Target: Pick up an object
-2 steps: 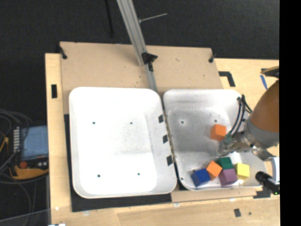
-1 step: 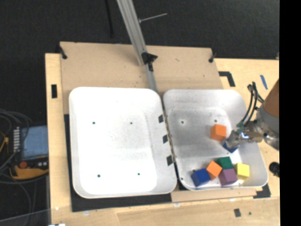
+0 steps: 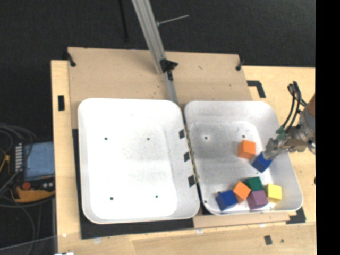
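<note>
camera view | jaws (image 3: 272,149) at right bin (image 3: 223,110) edge | touching blue cube (image 3: 261,162)

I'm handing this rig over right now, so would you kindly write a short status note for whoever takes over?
End effector: low at the right white bin's right side, next to a blue cube; finger state unclear, nothing visibly held.
Objects: an orange cube beside that blue cube; near the front wall, blue, orange, green, purple and yellow cubes.
Done: nothing lifted.
Left: grasp and lift one cube.

Blocks (image 3: 249,190) lie in the right bin (image 3: 212,116), seemingly clustered at its near corner.
</note>
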You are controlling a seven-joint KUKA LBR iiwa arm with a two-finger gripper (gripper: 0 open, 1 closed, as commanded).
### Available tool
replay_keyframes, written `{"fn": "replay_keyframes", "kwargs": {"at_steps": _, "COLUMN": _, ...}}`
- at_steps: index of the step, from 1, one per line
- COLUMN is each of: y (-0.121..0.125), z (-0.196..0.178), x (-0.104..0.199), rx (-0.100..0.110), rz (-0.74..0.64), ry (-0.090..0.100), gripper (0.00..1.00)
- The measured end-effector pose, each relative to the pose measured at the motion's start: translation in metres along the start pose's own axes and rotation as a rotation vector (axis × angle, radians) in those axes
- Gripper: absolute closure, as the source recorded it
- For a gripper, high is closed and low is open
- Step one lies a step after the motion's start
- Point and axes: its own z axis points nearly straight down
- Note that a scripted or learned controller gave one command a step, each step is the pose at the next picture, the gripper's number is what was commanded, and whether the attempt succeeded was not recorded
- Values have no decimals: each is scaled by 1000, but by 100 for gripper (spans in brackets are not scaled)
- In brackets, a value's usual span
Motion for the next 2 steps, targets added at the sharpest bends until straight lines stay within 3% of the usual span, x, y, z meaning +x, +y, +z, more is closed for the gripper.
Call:
{"fn": "replay_keyframes", "kwargs": {"at_steps": 1, "y": 2, "z": -36, "x": -1, "rx": 2, "rz": -1, "ry": 1, "gripper": 100}}
{"fn": "replay_keyframes", "kwargs": {"at_steps": 2, "y": 28, "z": -22, "x": 44, "rx": 7, "rz": 0, "ry": 1, "gripper": 100}}
